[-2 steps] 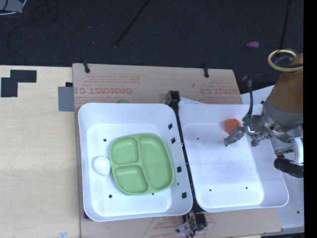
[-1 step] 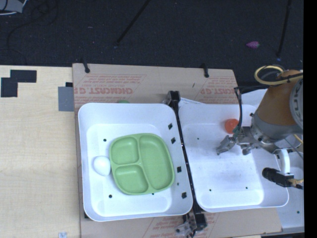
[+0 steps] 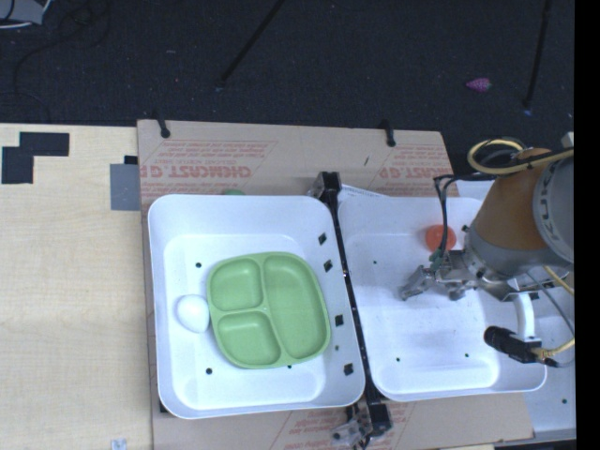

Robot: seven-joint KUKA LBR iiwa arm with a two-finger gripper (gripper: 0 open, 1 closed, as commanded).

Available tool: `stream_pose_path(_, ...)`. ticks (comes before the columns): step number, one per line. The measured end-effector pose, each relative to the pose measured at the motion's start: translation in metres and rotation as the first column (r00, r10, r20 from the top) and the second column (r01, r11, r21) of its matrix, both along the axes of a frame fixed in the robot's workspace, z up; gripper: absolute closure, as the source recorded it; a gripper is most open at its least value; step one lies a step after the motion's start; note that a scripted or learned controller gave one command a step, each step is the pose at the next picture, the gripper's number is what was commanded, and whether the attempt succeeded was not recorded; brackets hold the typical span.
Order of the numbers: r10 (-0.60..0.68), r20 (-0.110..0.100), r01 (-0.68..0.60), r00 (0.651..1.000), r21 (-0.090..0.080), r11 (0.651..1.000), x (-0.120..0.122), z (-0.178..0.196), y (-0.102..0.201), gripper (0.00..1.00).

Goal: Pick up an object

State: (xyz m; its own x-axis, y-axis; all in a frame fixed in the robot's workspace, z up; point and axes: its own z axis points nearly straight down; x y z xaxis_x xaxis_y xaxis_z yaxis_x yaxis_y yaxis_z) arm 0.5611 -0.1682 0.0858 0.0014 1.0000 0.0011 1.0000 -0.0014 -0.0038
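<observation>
Step in hand: approach stage of a pick, judged from the pose; nothing lifted yet.
Fingers (image 3: 422,284): low over the floor of the right bin (image 3: 412,364), pointing toward the divider; too small and blurred to tell how far apart, and nothing seen between them.
Nearest object: small orange ball (image 3: 441,236), behind the fingers and a little toward the arm's side, near but apart, partly hidden by the wrist.
Other objects: green divided plate (image 3: 267,309) well to the far side of the fingers, across the divider, flat in the left bin (image 3: 178,242); white egg-like ball (image 3: 193,313) beyond it, touching the plate's outer edge.
Next move: probably a shift back toward the orange ball, centring over it before closing; round shape likely to roll off a skewed grip.
Arm (image 3: 525,214): grey body with orange band, entered from the right, cables looped around it.
Surface: smooth white plastic bin floors with small dark holes, resting on a cardboard sheet (image 3: 281,162) on a pale wooden tabletop (image 3: 66,270).
Room: dark carpeted floor (image 3: 281,45) behind, crossed by loose cables.
</observation>
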Motion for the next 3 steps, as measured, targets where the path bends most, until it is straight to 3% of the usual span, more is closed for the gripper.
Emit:
stream_pose_path(1,-0.003,0.001,0.003,1.000,0.000,1.000,0.000,0.012,-0.001,1.00)
stream_pose_path(3,0.002,0.006,-0.002,1.000,-0.002,1.000,0.010,0.100,-0.009,1.00)
